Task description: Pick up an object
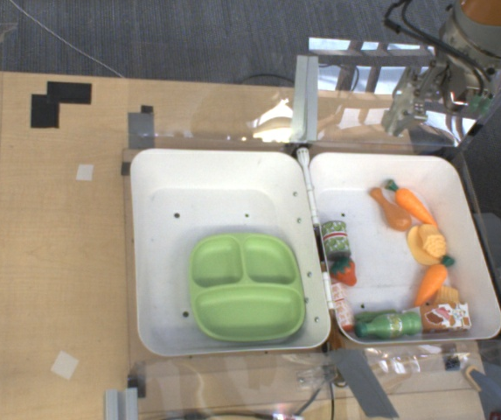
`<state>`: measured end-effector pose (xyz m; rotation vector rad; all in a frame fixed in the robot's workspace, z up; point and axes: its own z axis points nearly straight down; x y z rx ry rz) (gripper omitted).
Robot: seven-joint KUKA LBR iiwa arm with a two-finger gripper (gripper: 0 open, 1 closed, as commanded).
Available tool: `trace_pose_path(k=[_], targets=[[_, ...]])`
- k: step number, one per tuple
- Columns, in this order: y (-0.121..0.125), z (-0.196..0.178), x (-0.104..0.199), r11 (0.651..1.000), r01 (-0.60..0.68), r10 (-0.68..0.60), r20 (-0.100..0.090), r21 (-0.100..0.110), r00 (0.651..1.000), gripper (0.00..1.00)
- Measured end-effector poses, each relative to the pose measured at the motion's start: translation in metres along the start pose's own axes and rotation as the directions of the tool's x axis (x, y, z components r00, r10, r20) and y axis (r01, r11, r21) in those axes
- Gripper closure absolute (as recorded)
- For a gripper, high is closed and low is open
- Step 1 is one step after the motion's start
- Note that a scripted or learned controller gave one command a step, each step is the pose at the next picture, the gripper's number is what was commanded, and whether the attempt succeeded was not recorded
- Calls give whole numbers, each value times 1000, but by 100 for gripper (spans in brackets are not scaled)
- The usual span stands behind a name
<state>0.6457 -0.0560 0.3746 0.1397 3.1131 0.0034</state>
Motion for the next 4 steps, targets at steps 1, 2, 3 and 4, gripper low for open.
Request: trace_pose_path(k=[1, 2, 3, 4], targets=[[49, 128, -6, 999, -53, 53, -26, 2, 998, 100], [0, 55, -13, 981, -193, 193, -9, 5, 981, 100], [38, 104, 52, 972, -236, 236, -20, 8, 971, 100], [-5, 50, -5, 960, -280, 280, -7, 6, 960, 100]])
